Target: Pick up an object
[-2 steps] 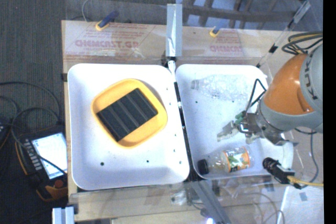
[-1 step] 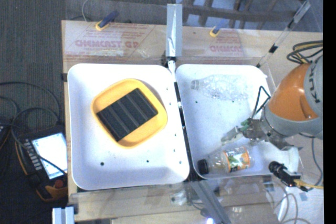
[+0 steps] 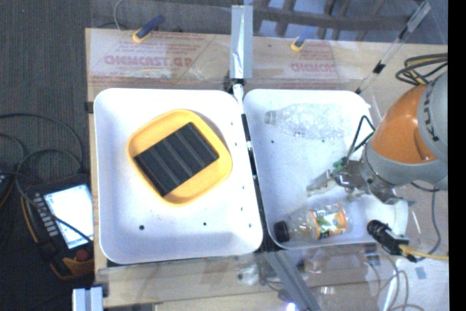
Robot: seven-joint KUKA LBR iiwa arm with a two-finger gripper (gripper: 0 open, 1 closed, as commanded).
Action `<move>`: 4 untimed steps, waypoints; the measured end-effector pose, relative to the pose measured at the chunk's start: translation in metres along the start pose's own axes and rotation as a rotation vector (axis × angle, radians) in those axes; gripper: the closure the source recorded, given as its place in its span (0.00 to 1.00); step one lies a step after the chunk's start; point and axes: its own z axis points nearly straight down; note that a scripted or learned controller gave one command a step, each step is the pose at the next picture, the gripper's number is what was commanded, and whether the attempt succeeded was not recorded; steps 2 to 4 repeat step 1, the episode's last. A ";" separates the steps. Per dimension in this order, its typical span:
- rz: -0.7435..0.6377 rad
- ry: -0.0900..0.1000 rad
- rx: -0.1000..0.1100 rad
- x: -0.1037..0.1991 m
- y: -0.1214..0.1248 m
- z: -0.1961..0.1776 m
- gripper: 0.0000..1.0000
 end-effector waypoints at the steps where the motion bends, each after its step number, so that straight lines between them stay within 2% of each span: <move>1: -0.172 -0.009 -0.012 -0.004 -0.003 -0.001 0.00; 4: -0.172 -0.009 -0.012 -0.004 -0.003 -0.001 0.00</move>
